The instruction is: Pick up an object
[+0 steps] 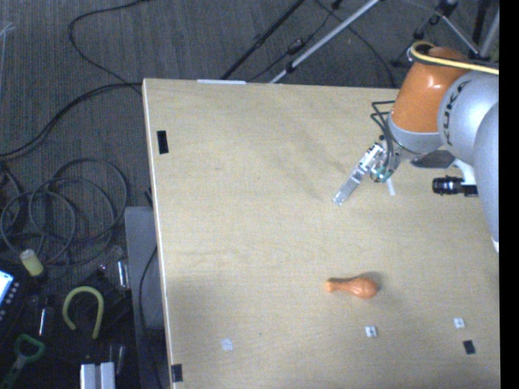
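1. Orange pear-shaped object [353, 287] lies loose on the tan bench surface [243, 217], near the front edge.
2. Gripper [350, 190] hangs well apart from it, up and to the right; can't tell its opening, nothing visible in it.
3. Pick not started: approach, descent and grasp all remain.

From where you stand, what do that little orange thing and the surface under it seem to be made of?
The orange thing: probably plastic or rubber, smooth, with a faint sheen and a rounded bulb tapering to a neck. The surface: pale matte board, perhaps wood or laminate; hard to tell.
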You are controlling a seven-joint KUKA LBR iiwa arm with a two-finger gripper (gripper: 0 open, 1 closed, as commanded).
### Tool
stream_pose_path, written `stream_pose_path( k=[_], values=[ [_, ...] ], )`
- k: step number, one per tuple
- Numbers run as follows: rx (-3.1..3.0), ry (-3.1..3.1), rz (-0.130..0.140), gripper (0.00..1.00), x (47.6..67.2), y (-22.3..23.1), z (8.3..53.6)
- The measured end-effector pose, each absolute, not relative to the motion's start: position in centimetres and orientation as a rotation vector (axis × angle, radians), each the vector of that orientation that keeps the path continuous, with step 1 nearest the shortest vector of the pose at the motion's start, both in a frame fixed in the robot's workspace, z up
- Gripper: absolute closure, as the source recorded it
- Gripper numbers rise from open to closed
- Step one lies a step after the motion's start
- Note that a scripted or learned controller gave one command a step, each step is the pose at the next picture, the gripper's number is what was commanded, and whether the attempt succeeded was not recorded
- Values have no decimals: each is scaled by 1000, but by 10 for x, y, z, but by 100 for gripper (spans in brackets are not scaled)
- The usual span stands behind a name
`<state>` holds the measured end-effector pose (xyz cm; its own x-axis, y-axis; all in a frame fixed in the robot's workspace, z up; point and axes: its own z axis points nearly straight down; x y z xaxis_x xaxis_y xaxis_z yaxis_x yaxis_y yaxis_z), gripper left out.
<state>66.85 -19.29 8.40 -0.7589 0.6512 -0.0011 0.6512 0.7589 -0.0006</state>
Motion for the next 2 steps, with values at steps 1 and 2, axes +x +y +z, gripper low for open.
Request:
stream_pose_path(
  k=[1, 2],
  values=[
    [1091, 2942, 4, 100, 670, -192, 94],
    [1082, 2948, 4, 100, 632, -125, 165]
  ],
)
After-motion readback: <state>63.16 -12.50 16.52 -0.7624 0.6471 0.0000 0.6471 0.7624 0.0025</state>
